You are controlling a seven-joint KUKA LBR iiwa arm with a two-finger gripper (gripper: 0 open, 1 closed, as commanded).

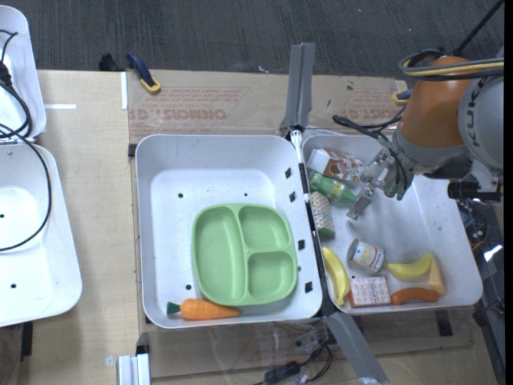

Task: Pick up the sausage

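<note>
Sausage: orange-red, laid flat against the near wall of the right bin, close to its near right corner. It is touched on its upper side by a yellow wedge-shaped item, with a banana-shaped piece just beside that. A small printed carton is set at its left end. A small can is found nearer the bin's middle and a second banana along the left wall.

Gripper: hung over the far half of the right bin, well apart from the sausage, above a green bottle and a printed box; whether it is released or clenched cannot be told.

Left bin: occupied by a green divided plate and a carrot at the near wall.

Both bins are carried on a cardboard-topped bench.
</note>
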